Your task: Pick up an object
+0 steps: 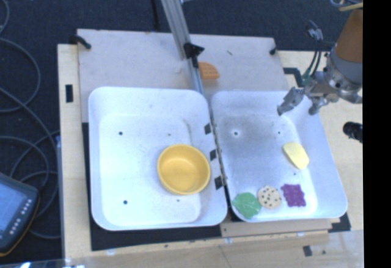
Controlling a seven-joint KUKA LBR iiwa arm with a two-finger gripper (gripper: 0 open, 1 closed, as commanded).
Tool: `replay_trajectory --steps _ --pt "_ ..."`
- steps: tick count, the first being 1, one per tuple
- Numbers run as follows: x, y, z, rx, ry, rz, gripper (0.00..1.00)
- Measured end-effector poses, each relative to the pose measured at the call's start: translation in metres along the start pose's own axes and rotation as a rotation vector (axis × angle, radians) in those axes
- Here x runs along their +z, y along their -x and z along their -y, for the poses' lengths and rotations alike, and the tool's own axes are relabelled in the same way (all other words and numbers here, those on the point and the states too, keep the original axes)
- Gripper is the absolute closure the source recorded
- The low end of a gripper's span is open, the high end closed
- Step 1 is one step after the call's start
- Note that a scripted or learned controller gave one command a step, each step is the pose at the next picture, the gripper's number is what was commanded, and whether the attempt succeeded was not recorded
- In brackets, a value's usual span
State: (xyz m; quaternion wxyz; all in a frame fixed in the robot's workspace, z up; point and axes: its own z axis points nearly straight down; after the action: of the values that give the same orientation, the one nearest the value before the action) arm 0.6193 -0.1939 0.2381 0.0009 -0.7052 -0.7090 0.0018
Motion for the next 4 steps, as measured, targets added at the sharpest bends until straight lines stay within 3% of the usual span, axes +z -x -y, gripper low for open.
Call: replay_trajectory --steps 2,3,4 --pt "0.121 0.003 -0.010 0.005 -0.001 0.001 0.00" --pt "0.105 0.004 -0.012 0.005 0.009 0.002 1.00" --pt "0.042 -0.001 -0.010 0.000 0.012 0.001 1.00"
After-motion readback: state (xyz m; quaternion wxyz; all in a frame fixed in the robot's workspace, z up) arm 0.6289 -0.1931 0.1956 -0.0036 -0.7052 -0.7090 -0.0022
